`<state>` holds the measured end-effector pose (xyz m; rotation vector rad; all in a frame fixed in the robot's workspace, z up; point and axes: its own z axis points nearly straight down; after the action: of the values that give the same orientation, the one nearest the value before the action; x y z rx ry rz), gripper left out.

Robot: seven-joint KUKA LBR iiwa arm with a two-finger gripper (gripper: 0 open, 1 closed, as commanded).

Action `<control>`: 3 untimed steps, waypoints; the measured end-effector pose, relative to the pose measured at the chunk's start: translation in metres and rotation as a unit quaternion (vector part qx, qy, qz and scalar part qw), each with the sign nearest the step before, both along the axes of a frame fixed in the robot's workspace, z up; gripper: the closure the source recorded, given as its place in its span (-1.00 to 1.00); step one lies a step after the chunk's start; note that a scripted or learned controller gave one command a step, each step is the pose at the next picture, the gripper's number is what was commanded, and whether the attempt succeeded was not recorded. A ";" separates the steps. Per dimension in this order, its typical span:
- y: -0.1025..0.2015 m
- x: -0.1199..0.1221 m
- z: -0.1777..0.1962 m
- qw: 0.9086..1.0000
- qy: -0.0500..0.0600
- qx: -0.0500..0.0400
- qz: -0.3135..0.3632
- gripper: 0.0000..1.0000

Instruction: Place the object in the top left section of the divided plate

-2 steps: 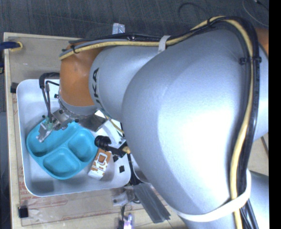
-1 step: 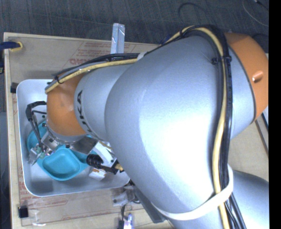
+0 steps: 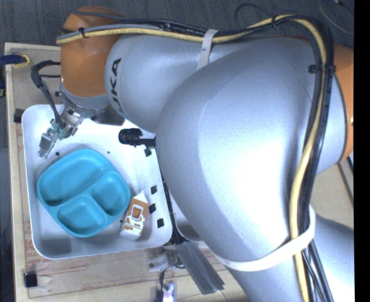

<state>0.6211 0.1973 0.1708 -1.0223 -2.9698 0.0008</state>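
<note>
Camera view, left to right. The gripper (image 3: pixel 48 141) hangs over the upper left corner of the left white bin (image 3: pixel 53 247), just above and to the left of the blue divided plate (image 3: pixel 83 190). Something small and greenish sits at the fingers, but it is too small to tell whether an object is pinched there, and the finger spacing cannot be read. The plate lies diagonally on the bin floor, its three sections empty. The top left section is the part nearest the gripper, down and slightly right of the fingertips, so the coming move is judged a short one in that direction. An orange-and-white carton (image 3: pixel 134 217) lies touching the plate's lower right rim, well apart from the gripper. The grey arm (image 3: pixel 235 143) covers the right half.
</note>
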 end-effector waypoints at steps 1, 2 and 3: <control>0.004 -0.083 -0.070 0.997 -0.008 0.000 0.073 -1.00; 0.008 -0.132 -0.072 1.000 -0.015 -0.004 0.012 -1.00; 0.012 -0.072 -0.085 0.989 0.027 -0.007 0.149 -1.00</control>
<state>0.5487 0.2090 0.0861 -0.5610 -3.0427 0.0496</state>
